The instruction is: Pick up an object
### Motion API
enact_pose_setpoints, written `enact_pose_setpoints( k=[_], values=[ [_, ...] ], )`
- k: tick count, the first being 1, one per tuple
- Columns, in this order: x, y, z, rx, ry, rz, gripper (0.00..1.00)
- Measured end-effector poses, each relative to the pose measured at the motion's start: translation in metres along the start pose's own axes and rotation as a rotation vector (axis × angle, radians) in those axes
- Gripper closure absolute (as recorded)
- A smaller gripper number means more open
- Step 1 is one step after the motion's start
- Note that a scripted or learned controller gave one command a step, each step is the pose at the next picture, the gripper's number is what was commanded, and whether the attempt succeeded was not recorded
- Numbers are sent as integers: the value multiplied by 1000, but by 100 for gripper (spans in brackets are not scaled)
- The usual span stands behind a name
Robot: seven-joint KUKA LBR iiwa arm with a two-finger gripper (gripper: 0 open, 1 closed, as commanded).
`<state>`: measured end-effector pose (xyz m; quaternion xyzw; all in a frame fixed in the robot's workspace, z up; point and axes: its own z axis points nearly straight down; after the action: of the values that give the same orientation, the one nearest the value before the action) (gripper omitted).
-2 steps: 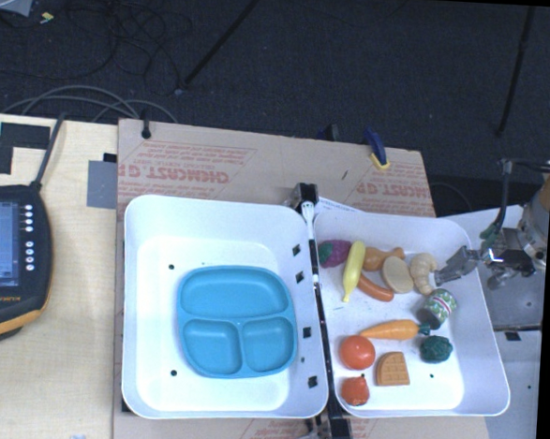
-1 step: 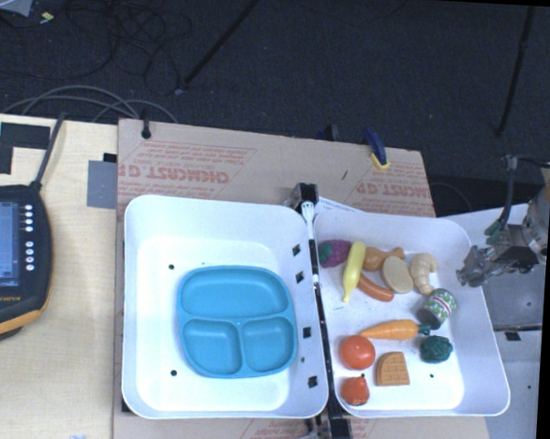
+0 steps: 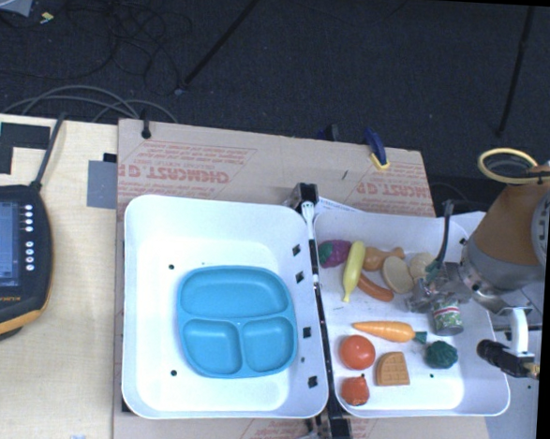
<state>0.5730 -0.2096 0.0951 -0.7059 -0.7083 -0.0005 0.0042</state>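
Hovering gripper (image 3: 438, 305) low over right bin (image 3: 488, 402); finger state: cannot tell. Carrot (image 3: 385, 330) just beside, left. Centring over one item before descending, avoiding neighbours.

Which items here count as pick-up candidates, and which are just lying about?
Candidates, right bin: toy corn, carrot, tomato, broccoli, toast slice.
Lying about: blue divided tray in left bin, teach pendant, cardboard sheet.

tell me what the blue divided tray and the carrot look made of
Blue divided tray: probably moulded plastic, with a smooth even colour, rounded compartment edges and a soft sheen.
Carrot: likely toy plastic, uniformly orange and smooth, with a faint highlight; rubber is possible.
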Motion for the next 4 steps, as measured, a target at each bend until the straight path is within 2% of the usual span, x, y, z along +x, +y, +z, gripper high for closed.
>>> enact_pose_setpoints(
  k=[1,2,3,4],
  values=[
    [-4,-38,-94,-7,-7,7,100],
    [51,-21,-318,-21,-10,-3,100],
    [72,-63,-170,13,-1,3,100],
    [69,-60,-188,0,-6,4,100]
  ],
)
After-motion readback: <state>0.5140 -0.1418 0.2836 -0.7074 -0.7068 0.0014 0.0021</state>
